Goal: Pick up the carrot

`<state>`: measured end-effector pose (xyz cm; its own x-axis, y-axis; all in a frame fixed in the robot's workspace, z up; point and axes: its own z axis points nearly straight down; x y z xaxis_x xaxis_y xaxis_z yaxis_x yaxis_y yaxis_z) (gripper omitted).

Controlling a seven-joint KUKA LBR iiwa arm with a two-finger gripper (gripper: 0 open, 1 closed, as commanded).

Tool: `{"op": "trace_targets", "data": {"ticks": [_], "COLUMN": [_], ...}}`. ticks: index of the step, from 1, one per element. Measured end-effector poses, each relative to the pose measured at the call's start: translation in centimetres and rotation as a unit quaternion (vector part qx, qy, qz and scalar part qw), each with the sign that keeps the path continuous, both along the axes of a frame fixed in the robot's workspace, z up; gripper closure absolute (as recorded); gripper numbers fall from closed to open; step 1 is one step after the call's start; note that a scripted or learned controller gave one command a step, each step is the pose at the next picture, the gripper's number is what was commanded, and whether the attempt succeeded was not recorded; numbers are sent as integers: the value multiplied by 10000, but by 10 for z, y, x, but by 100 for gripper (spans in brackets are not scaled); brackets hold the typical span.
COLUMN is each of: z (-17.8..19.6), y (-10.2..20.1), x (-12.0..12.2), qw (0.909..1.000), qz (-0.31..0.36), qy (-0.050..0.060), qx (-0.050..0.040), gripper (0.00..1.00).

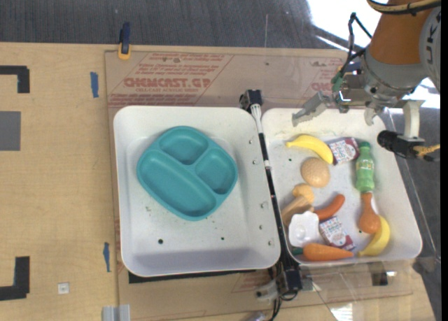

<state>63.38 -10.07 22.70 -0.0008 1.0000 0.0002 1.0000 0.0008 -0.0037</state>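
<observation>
Claw (323, 103) above the right bin's (413, 232) far rim, grip state unclear, well apart from the carrot (329, 252).

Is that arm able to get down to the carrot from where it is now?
Probably yes: the carrot lies uncovered at the right bin's near edge, though a white packet and pouch crowd it.
</observation>
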Motion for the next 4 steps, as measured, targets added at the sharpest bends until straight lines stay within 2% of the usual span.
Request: {"op": "trace_targets", "data": {"ticks": [1,2,3,4], "z": [-15,-44,-77,-144], "y": [63,49,5,10], "x": [-57,-110,-109,-101], "qw": [9997,9965,9978,9947], "qz": [-254,841,-668,-1024], "qy": [9,24,26,5], "qx": [17,13,7,5], "gripper": [0,0,0,0]}}
